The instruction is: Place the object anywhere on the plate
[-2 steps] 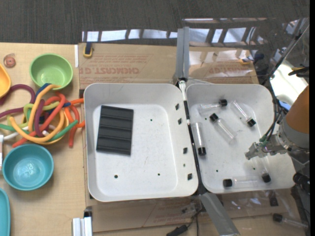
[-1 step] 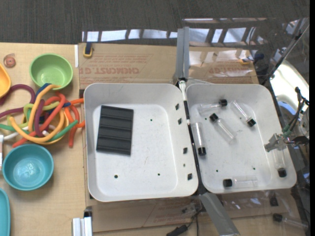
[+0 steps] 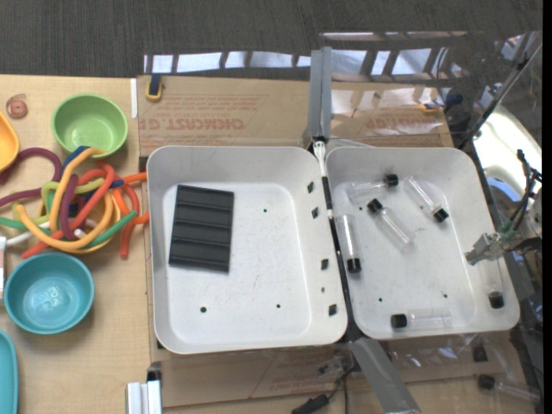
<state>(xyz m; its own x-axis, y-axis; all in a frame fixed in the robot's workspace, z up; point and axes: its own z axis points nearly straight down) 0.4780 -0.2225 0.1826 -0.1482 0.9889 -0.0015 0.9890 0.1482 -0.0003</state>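
Note:
A black ridged rectangular plate (image 3: 202, 228) lies flat in the left part of the left bin (image 3: 259, 335). Several clear tubes with black caps lie scattered in the right bin (image 3: 457, 274): one (image 3: 427, 198) near the back, one (image 3: 392, 224) in the middle, one (image 3: 348, 241) along the left wall, one (image 3: 423, 320) at the front. The gripper (image 3: 481, 251) hangs at the right bin's right rim, with green cables above it. It is small and partly cut off here, and nothing shows between its tips.
Left of the bins, on the wooden bench, are a green bowl (image 3: 90, 125), a teal bowl (image 3: 48, 292) and a tangle of coloured cords (image 3: 82, 203). A lone black cap (image 3: 495, 300) lies in the right bin's front right corner. Cardboard (image 3: 224, 119) lies behind the bins.

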